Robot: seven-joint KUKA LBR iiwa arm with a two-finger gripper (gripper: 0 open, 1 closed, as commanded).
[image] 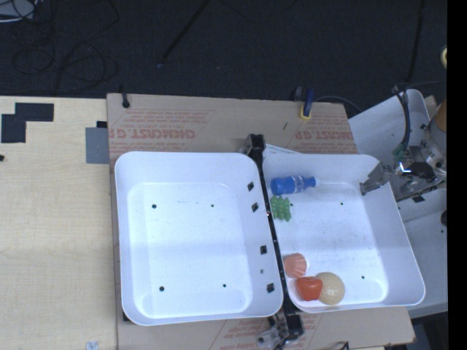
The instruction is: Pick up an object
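Gripper [373, 181] sits at the right bin's [387, 268] upper right rim, over the edge, nothing between its fingers; can't tell from here if they're spread or pressed together. Grey arm [423, 162] comes in from the right. All objects are in the right bin, along its left side: blue bottle [292, 184] lying on its side near the top left, green leafy piece [281, 208] just below it by the divider, then well down at the near corner a peach-orange round thing [295, 265], red one [309, 288] and pale yellow ball [330, 287] bunched together, red touching yellow. Left bin [131, 195] next to it, both on cardboard sheet [182, 126]
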